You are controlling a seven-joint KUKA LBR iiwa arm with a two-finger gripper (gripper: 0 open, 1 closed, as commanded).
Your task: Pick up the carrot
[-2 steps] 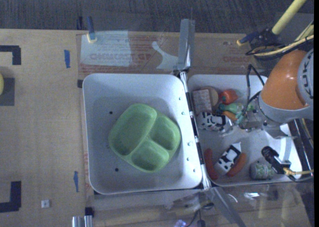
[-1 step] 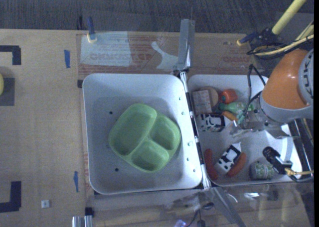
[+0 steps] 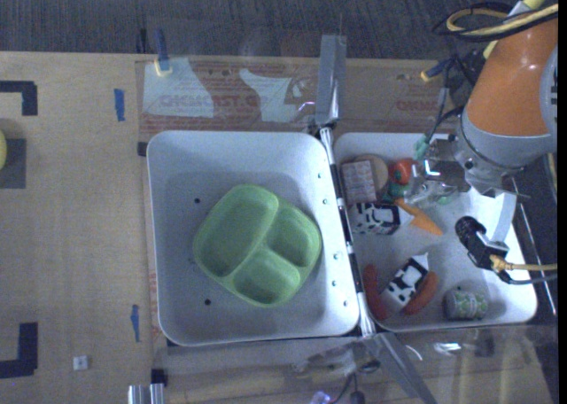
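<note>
The carrot [image 3: 423,220] is a small orange wedge lying on the floor of the right bin [image 3: 523,305], pointing to the lower right, with a bit of green at its upper left end. My gripper [image 3: 433,182] hangs just above and behind the carrot's thick end, under the grey wrist and orange band [image 3: 509,74]. From this angle the arm hides much of the gripper, and nothing shows held in it.
Around the carrot lie a brown packet [image 3: 359,181], a red-orange round toy [image 3: 403,170], a black-and-white cow toy [image 3: 379,216], a cow-patterned carton [image 3: 407,282], a red pepper [image 3: 371,292] and a greyish can [image 3: 465,303]. A green divided plate [image 3: 257,243] sits in the left bin [image 3: 168,163].
</note>
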